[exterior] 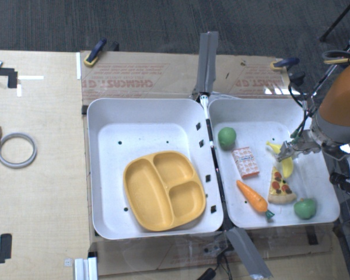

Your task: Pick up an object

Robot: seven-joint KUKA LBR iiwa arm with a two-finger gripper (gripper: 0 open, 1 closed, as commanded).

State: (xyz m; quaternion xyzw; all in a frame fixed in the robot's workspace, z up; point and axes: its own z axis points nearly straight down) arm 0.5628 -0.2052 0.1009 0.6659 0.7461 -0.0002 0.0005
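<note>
Your claw [287, 151] sits low over the yellow banana [283, 160] in the right bin [245, 214], touching or just above it, and you cannot tell whether it is gripping. Just below it lies the pizza slice [280, 188], with a green ball [305, 208] beyond. To its left are the small carton [245, 162], the carrot [254, 198] and a green lime [226, 137]; far left, the left bin [105, 156] holds a yellow divided plate [163, 189].
</note>
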